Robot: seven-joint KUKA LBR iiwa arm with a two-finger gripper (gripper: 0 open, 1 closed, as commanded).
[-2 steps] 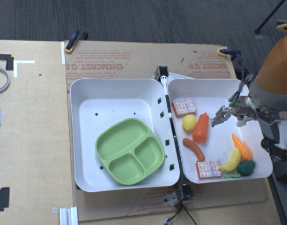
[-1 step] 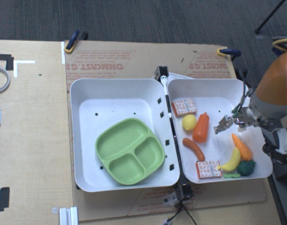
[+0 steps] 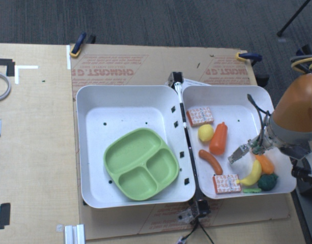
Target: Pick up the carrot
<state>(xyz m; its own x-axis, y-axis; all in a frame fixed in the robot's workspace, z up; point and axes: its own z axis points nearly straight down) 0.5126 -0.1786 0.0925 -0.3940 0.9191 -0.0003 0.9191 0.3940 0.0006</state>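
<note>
Arm over the right bin, gripper lowered near the carrot.

Camera view: the arm (image 3: 293, 113) enters from the right, wrist angled down into the right bin (image 3: 232, 93). The gripper (image 3: 239, 154) points left; finger state cannot be determined. The carrot (image 3: 264, 163) lies just right of it, between the banana (image 3: 252, 173) and the bin's right wall.

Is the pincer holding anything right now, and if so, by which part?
Nothing is held. The pincer hangs over bare floor of the right bin, beside the banana; the carrot lies apart.
</note>
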